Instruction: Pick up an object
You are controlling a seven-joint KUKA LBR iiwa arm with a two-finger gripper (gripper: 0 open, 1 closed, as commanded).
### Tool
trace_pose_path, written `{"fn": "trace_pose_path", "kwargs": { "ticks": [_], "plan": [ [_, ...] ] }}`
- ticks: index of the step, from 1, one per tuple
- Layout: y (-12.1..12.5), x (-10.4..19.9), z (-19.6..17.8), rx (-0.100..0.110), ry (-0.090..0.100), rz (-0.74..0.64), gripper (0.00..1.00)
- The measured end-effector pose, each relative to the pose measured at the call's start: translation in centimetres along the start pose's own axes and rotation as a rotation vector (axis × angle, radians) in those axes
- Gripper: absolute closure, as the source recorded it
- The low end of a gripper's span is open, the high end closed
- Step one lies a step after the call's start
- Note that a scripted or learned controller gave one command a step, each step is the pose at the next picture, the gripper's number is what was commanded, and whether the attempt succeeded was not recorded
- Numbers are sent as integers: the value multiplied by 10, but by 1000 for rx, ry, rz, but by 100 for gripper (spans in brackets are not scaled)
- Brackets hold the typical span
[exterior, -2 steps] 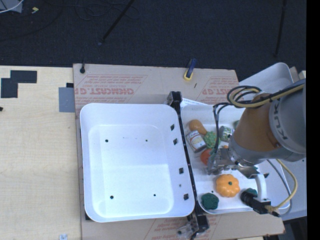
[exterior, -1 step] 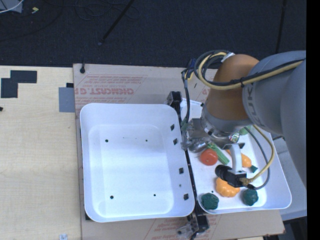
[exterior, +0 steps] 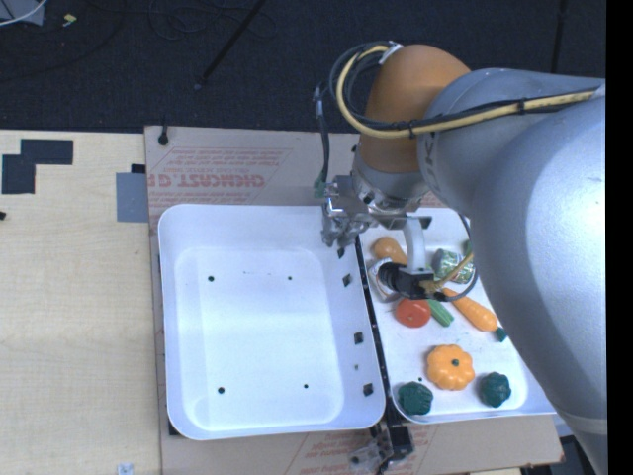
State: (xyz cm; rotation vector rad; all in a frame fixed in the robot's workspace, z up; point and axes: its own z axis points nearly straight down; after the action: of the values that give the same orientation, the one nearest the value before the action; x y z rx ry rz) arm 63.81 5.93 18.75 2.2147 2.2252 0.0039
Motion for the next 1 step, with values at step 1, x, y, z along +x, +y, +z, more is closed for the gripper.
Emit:
{"fn": "trace_pose_path", "kwargs": {
  "ticks": [1],
  "plan": [
    [-35,28,-14,9,0,2,100]
  ]
}}
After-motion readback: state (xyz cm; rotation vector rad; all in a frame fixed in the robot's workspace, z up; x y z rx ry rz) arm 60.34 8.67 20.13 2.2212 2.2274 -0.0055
